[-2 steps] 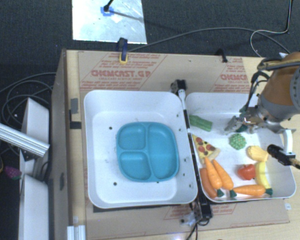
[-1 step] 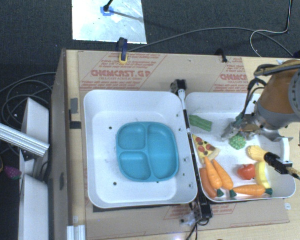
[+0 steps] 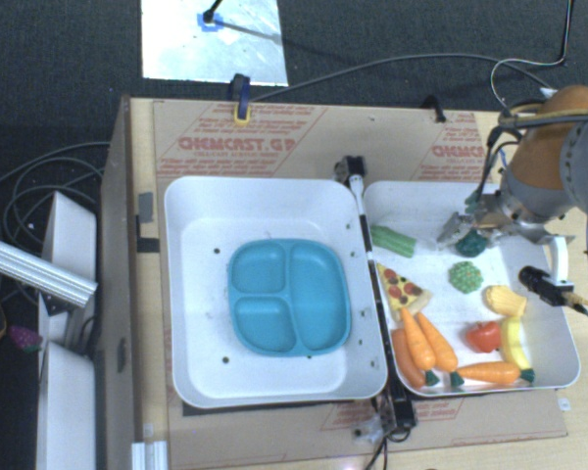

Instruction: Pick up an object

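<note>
Plastic toy food fills the right bin: ridged green cucumber, pizza slice, three carrots, knobbly broccoli, tomato, yellow banana. Gripper sits low over a dark teal object, which lies just at the fingertips; whether the fingers are spread or pinching it, cannot tell. Arm reaches in from the right, wrist angled down-left.

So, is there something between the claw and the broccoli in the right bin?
Nothing visible. The claw hovers by a dark teal object, and the broccoli lies just below it, with bare bin floor between.
</note>
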`<state>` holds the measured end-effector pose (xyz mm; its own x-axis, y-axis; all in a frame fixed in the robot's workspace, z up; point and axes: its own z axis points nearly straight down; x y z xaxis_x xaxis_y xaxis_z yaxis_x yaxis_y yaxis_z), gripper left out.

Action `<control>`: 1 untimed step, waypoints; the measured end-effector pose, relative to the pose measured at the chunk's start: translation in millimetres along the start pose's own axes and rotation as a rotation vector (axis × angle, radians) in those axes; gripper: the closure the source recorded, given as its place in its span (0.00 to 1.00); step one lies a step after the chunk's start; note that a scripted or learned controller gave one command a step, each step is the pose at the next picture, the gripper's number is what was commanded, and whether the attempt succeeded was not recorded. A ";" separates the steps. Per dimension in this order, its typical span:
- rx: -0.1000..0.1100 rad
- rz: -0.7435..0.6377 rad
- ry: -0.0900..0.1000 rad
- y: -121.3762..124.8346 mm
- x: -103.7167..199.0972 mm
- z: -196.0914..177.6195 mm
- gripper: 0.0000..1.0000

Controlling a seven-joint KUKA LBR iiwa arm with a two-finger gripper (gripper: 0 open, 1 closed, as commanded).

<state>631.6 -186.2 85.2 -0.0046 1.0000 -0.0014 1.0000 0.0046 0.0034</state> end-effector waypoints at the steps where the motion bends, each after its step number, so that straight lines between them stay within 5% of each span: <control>1: 0.000 0.003 -0.001 -4.2 -17.4 0.0 0.00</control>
<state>627.5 -203.7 85.1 -0.0017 1.0000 -0.0019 1.0000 0.0017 0.0032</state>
